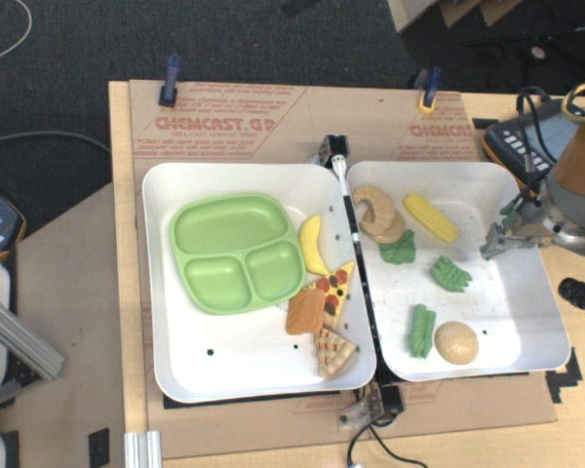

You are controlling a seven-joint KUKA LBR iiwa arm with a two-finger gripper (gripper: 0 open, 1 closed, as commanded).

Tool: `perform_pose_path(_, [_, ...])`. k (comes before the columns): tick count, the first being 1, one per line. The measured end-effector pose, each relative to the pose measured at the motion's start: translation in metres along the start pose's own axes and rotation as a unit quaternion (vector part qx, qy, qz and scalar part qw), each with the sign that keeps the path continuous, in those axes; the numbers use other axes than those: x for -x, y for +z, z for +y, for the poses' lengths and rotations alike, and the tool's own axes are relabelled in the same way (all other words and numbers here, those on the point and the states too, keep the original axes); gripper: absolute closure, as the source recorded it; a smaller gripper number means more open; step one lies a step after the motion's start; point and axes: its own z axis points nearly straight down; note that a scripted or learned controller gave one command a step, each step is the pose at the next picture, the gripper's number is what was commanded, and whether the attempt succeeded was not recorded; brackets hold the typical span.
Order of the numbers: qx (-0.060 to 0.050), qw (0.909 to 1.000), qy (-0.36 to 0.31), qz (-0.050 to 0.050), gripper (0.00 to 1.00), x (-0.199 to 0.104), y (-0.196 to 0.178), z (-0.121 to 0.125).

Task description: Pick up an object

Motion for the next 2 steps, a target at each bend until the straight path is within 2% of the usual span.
perform_pose_path(2, [0.002, 1.0, 0.0, -0.001, 1.0, 0.0, -0.02, 0.001])
